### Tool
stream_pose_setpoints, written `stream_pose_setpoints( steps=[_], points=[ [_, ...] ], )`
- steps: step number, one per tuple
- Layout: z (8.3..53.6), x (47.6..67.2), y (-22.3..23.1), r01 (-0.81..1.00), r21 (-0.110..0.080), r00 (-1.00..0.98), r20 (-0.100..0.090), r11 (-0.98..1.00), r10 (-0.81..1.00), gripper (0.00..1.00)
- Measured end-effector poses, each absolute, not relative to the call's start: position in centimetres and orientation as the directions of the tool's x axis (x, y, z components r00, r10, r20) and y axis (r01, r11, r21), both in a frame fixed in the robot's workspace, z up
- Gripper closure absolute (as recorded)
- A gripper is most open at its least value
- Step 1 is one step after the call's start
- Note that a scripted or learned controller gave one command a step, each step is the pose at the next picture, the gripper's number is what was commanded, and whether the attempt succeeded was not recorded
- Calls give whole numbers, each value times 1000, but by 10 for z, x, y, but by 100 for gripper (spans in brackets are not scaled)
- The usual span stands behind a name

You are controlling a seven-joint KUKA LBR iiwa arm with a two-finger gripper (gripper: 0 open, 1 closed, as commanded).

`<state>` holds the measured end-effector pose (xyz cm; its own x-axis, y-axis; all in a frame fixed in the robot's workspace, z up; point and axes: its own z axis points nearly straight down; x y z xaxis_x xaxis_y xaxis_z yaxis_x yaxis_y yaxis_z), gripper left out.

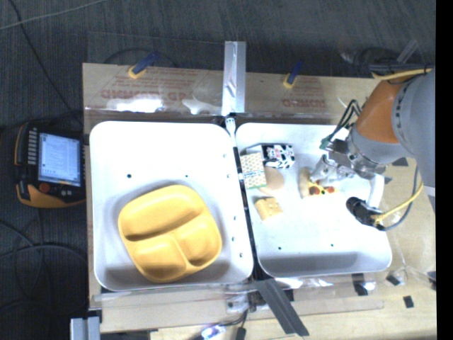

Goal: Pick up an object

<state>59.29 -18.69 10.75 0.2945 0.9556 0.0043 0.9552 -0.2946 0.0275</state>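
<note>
**Gripper low over the right bin's small items**

Nearest me, the yellow divided plastic tray (170, 231) fills the left white bin (106, 190), out of reach of this pick. In the right white bin (318, 253), a tan block (267, 208) lies loose. Farther back, the gripper (320, 179) sits over a small tan-and-red object (313, 187); whether the claw is released or clenched I cannot tell. Left of it lie a patterned card (253, 170) and a black-and-white toy (279, 155).

I see a plywood bench (340, 91) on dark carpet, two white bins side by side on it, left bin (113, 154), right bin (318, 246), clear plastic sheet (163, 91) clipped along the back edge.
</note>
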Motion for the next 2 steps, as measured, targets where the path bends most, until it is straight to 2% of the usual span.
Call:
stream_pose_setpoints(
  steps=[1,2],
  points=[
    [226,599,-142,1000,-1,21,0,-21,1000,100],
    [226,598,-142,1000,-1,21,-1,-21,1000,0]
  ],
)
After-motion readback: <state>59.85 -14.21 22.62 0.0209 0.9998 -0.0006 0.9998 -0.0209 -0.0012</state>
